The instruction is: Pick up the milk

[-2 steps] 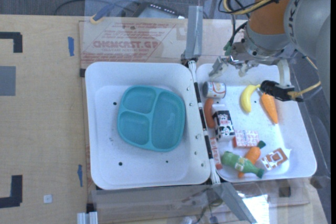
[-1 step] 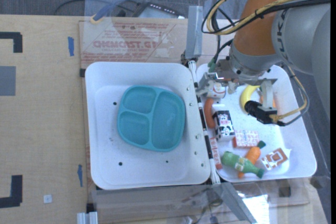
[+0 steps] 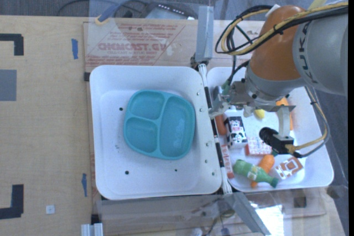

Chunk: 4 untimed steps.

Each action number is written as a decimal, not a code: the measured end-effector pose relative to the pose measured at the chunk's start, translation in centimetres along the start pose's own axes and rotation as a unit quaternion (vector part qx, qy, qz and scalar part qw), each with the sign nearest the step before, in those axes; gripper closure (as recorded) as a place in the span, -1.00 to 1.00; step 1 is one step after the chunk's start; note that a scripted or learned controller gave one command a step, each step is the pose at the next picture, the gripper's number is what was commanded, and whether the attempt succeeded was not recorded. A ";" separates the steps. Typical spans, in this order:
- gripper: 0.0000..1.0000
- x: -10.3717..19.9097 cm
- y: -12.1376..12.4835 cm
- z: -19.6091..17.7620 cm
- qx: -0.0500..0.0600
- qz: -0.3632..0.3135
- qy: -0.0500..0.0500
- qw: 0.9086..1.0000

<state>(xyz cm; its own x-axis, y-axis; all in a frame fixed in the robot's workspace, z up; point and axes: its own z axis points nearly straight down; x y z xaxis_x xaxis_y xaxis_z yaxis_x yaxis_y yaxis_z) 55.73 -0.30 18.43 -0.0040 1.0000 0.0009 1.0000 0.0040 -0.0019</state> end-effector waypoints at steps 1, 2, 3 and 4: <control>-1.00 -4.6 -2.8 0.0 0.001 0.007 0.000 1.000; -1.00 -4.5 -2.8 0.0 0.000 0.007 0.000 1.000; -1.00 -8.9 -2.8 8.4 -0.001 0.054 0.000 0.999; 1.00 -9.0 -2.7 7.4 -0.002 0.056 0.000 0.998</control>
<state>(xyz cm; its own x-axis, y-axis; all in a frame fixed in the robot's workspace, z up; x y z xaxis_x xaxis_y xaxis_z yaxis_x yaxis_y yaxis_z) 53.02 -9.26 11.01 0.1076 0.9942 0.0002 0.9942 -0.1076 0.0026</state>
